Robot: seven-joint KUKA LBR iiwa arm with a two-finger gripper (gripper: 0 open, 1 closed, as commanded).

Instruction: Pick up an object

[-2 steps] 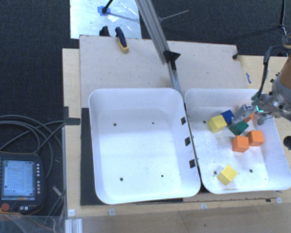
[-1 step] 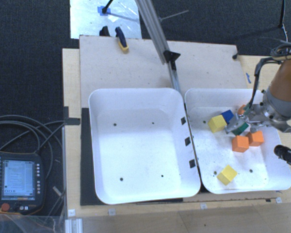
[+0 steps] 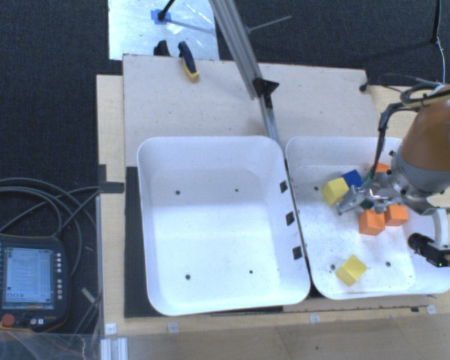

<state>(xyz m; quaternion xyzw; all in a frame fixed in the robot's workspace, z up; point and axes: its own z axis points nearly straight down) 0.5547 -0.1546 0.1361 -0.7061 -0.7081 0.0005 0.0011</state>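
Fingers' opening cannot be told; the gripper (image 3: 362, 200) is seen beside an orange cube (image 3: 372, 223), partly hidden.

Dark carpet (image 3: 45, 88) covers the floor around a pale wooden bench (image 3: 210, 96). A teach pendant (image 3: 26, 280) with trailing black cables (image 3: 52, 201) lies on the near left. A shiny metal sheet (image 3: 139, 13) sits at the far side.

Bins (image 3: 210, 152): white plastic, smooth, slightly glossy.
Worktop (image 3: 210, 96): pale board, matt, wood-like.
Blocks (image 3: 352, 270): solid-coloured, smooth, matt.
Floor (image 3: 45, 73): dark carpet, rough.
Pole (image 3: 232, 28): ribbed metal, shiny.
Arm shell (image 3: 431, 137): orange, smooth, glossy.
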